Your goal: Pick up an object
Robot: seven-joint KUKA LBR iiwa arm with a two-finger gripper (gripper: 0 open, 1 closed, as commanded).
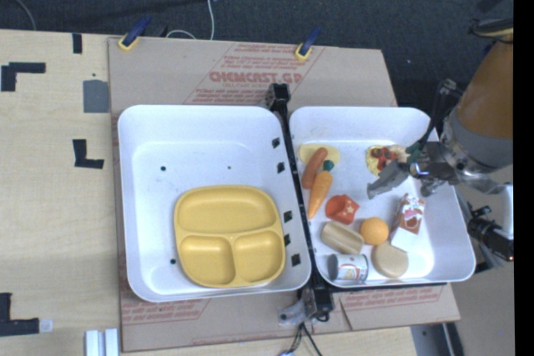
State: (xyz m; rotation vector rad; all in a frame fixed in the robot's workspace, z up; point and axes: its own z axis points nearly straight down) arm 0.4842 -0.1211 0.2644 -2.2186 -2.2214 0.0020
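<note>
1. Left bin: bears a yellow divided tray, well apart from the arm.
2. Right bin: crowded with an orange carrot, red pepper, bread roll, small orange, can and pale round piece.
3. Gripper: hovers over the right bin's far half, near a small red-and-yellow piece; nothing between the jaws, spread or pressed together impossible to tell.
4. Step, by judgement: approach, no pick made.
5. Next: calls for centring over one item, descending, closing.

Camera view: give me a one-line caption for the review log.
KUKA arm's hand hovers over the right bin of toy food; a yellow divided tray lies in the left bin.
</note>
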